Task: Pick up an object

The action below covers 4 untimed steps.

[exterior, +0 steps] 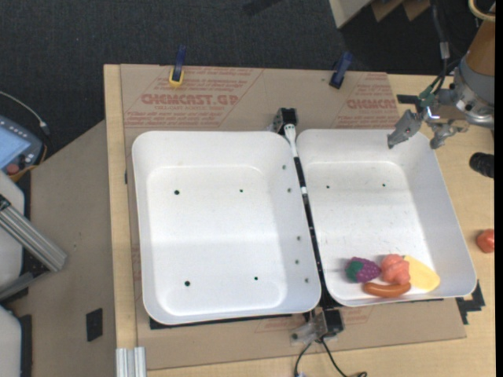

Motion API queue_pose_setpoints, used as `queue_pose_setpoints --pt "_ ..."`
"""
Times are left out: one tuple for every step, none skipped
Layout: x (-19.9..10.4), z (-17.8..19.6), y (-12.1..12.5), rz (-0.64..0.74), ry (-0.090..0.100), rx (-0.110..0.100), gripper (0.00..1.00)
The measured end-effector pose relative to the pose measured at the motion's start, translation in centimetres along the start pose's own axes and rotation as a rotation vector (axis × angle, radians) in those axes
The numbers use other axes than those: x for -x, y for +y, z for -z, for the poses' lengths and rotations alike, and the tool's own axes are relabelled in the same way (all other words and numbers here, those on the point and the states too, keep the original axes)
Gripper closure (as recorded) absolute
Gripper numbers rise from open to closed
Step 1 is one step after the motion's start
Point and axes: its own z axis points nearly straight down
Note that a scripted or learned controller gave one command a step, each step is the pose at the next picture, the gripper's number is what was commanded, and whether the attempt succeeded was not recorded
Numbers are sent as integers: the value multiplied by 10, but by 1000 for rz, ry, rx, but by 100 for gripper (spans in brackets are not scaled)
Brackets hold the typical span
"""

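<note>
Two white bins are seen side by side in the camera view. Four small toys are clustered in the near right corner of the right bin (369, 163): a purple grape bunch (363, 269), a pink piece (396, 269), a yellow piece (424, 276) and an orange sausage (387, 289). The gripper (423, 132) is held over the bin's far right corner, fingers spread apart with nothing between them. The left bin (212, 151) is seen beside it.

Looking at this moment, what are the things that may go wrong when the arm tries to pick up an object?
1. The purple toy, pink toy, yellow piece and orange sausage lie bunched together; the open gripper may pinch two or push them apart.
2. They sit against the right bin's near rim, so a finger may strike the wall.
3. The gripper is at the far corner, so aim may drift.
</note>
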Motion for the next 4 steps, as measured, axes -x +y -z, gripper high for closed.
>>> queue_pose_setpoints --pt "-72 85 -71 5 3 0 0" --pt "-108 131 -152 3 3 -2 0" --pt "-185 229 -156 9 2 12 0" --pt "-181 234 -155 1 -1 4 100"
